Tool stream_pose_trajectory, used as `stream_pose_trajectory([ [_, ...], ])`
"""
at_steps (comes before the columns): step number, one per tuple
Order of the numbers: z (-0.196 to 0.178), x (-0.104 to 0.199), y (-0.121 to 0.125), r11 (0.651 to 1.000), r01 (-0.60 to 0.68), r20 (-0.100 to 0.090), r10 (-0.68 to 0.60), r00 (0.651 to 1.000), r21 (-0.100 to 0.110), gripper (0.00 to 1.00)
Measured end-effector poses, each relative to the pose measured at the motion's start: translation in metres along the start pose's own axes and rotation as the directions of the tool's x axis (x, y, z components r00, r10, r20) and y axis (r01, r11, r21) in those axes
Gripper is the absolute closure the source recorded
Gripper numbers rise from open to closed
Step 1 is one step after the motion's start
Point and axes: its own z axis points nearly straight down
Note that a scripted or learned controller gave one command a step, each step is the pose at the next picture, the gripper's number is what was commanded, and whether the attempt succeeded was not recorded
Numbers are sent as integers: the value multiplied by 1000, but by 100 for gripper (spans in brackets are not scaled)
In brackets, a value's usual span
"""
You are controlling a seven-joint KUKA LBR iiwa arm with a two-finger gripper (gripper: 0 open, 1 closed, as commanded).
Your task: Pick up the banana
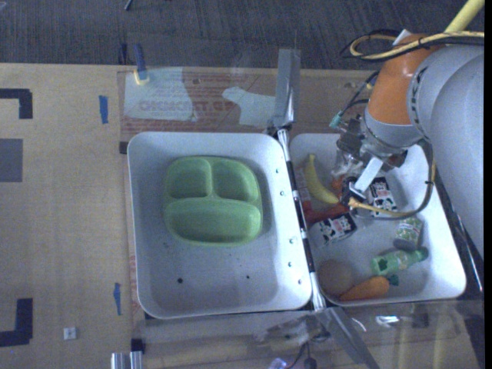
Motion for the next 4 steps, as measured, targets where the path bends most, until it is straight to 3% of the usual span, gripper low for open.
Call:
stream_pose_trajectory([
  [1, -85, 11, 5, 950, 312, 2, -312, 950, 7, 100],
  [2, -96, 12, 6, 950, 312, 2, -312, 950, 3, 100],
  [3, -96, 12, 6, 950, 312, 2, -312, 950, 3, 0],
  [4, 21, -1, 4, 995, 97, 4, -97, 995, 7, 0],
])
